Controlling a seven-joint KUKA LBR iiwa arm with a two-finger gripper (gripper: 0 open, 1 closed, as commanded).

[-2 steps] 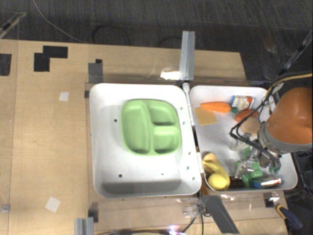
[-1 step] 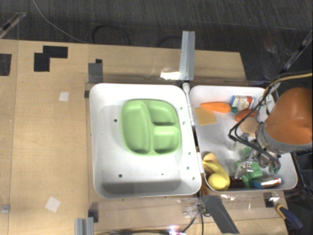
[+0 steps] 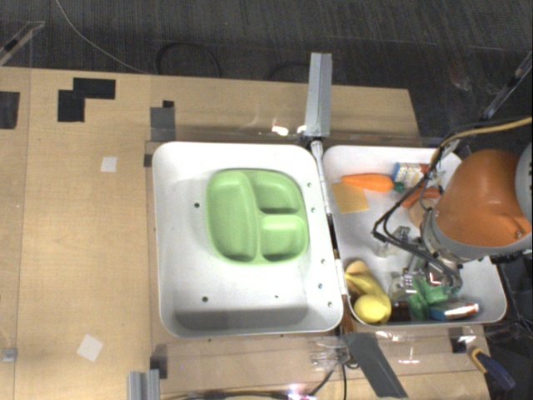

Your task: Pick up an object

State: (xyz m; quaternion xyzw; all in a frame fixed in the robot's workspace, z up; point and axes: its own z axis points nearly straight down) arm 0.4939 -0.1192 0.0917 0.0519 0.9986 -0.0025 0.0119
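Arm (image 3: 481,198): we record it entering from the right, its orange band bulking over the right bin (image 3: 360,223), wrist bent downward toward that bin's near end. Black cables loop off its left side.

Gripper (image 3: 419,286): we place it low in the right bin, just above the clutter at the near edge, beside a green object (image 3: 433,298). We cannot tell whether it is open or closed; the metal parts and cables blur together, and we see nothing clearly held.

Right bin contents, as we list them: a carrot (image 3: 367,182) lying crosswise near the far end, touching an orange-yellow flat piece (image 3: 350,199) just below it; a small blue-and-white item (image 3: 409,173) at the carrot's right tip; a banana (image 3: 361,278) along the left wall; a lemon (image 3: 372,308) just beside the banana at the near-left corner; the green object under the wrist; a red-and-white piece (image 3: 462,311) at the near-right rim.

Left bin (image 3: 179,248): we note one green tray (image 3: 256,215) with three compartments, lying slightly tilted, toward the far right of the bin
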